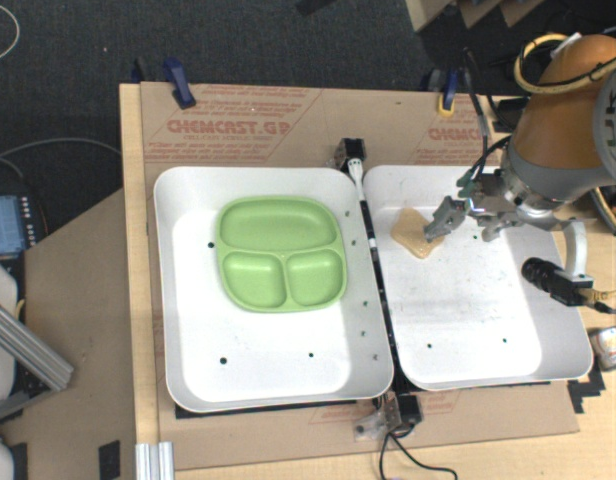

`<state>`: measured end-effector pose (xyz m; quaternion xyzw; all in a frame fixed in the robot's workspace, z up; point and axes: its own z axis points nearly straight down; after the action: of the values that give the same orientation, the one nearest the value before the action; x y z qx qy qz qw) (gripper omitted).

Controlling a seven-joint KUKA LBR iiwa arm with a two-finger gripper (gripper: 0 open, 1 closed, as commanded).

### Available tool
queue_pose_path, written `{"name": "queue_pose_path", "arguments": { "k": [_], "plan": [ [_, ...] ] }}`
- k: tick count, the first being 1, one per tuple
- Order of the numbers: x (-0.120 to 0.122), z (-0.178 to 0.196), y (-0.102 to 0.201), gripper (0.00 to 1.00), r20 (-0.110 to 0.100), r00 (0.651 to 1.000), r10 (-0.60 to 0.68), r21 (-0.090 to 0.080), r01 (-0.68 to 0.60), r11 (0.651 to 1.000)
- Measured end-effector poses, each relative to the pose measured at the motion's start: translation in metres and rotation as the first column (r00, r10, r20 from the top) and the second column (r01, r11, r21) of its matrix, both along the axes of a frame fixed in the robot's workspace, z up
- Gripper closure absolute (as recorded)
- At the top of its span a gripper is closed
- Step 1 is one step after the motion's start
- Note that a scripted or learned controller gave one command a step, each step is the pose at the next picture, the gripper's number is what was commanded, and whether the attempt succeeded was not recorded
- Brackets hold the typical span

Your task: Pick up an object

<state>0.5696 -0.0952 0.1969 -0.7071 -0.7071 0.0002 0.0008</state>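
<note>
You are at the approach step: the gripper (443, 220) hovers in the right bin (468, 353), just right of the tan block (414, 234) lying near that bin's upper-left corner. Next, centre over the block and descend.

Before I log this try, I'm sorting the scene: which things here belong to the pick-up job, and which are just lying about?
Belongs to the job:
- tan block in the right bin
- gripper, right beside the block

Just lying about:
- green divided plate in the left bin
- blue clamp on the bench edge
</note>
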Motion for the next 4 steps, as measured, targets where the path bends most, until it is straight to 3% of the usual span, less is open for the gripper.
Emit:
{"name": "queue_pose_path", "arguments": {
  "k": [1,2,3,4],
  "plan": [
    [0.02,-0.1,-0.03,0.0,-0.008,1.0,-0.003,0.0,0.003,1.0],
    [0.075,-0.111,-0.005,0.0,0.006,1.0,0.004,-0.001,-0.004,1.0],
    [0.076,-0.097,-0.005,1.0,0.013,1.0,0.002,-0.001,-0.002,1.0],
    [0.058,-0.105,-0.014,1.0,-0.002,1.0,-0.001,-0.001,0.001,1.0]
  ]
}}
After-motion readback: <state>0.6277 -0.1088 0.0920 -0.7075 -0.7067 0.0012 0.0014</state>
